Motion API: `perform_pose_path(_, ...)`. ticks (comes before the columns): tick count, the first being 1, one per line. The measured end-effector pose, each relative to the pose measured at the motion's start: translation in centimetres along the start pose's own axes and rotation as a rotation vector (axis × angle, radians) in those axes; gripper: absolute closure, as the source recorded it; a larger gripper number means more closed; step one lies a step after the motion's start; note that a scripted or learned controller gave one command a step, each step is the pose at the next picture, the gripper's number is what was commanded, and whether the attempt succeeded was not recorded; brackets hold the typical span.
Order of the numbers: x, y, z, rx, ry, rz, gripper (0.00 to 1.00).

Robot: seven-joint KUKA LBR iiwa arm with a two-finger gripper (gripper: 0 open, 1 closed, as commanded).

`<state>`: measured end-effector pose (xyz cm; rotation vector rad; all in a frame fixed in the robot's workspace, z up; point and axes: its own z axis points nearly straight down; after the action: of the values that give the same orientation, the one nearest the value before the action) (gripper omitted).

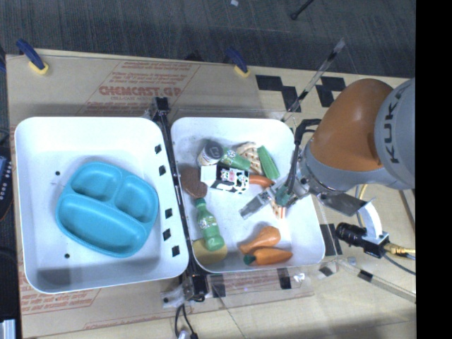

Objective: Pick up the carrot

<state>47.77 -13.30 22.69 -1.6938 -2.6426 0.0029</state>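
The carrot [269, 256], orange with a green stub at its left end, lies along the front wall of the right bin [308, 226]. A second orange, rounded piece [260, 237] rests just behind it, touching it. My gripper [270, 200] hangs over the middle right of that bin, behind and above both orange pieces. Its fingers are spread open: a grey one [253, 205] points left and a teal-tipped one [286, 195] sits to the right. Nothing is held between them. The grey arm with its orange band [349, 129] comes in from the right.
The right bin also holds a green bottle [207, 224] on a yellow piece, a brown lump [192, 181], a black-and-white carton [231, 178], a green pod [268, 161] and a small can [213, 150]. A blue divided plate [107, 207] lies in the left bin.
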Motion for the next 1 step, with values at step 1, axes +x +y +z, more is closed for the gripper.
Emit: perform_pose_path(1,-3.71,-1.72,13.55,-0.002,-0.001,-0.048,0.00)
